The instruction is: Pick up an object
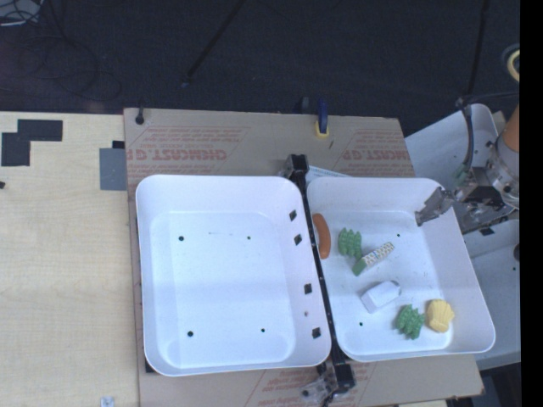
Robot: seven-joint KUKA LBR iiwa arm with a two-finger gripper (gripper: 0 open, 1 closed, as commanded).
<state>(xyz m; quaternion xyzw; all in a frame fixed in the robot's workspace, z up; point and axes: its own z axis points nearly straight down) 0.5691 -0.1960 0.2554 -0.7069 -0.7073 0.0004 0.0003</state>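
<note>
The gripper [437, 203] hovers over the right bin's [475, 312] upper right rim — whether its jaws are open I cannot tell. Below it lie an orange piece [322, 235], two green pieces [349, 242] and a yellow one [439, 315] — none held.

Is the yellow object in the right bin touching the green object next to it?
Cannot tell. In the camera view the yellow object and the green object sit side by side in the right bin, with no plain gap or contact between them.

- orange sausage [322, 235]: lying lengthwise against right bin's left wall
- green toy [349, 242]: just beside it
- grey-green stick [373, 258]: tilted, mid-bin
- white block [380, 295]
- green toy [409, 320] touching yellow toy [439, 315], near corner
</note>
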